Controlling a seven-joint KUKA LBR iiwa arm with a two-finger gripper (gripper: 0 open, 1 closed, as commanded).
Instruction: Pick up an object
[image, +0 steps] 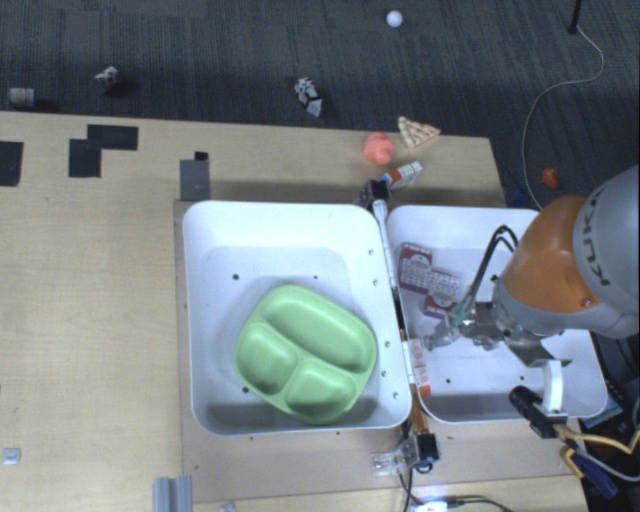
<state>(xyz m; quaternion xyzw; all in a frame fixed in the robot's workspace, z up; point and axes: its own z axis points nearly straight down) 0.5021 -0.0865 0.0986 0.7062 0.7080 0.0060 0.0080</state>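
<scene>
Bench: pale wood, dark carpet along the top of the frame, scattered small litter there.

Left bin (200, 300), centre-left: shallow, white. Contents: one green tray (305, 350), three compartments, lying tilted toward the bin's lower right. Judged light, rigid moulded plastic, smooth and likely slippery; best taken at a thin rim or a divider ridge, not across the broad body.

Top centre, on the bench edge: pink ball (378, 148), small wedge-shaped piece (418, 132), small tube (400, 176).

Right bin (450, 222), centre-right: shallow, white. Contents: two small printed packets (428, 277) near its upper left; flat, light, hard to pinch.

Arm (575, 270), right of frame: grey with orange band, reaching over the right bin. Gripper (462, 325) low near the packets; whether spread or pressed together cannot be told.
</scene>
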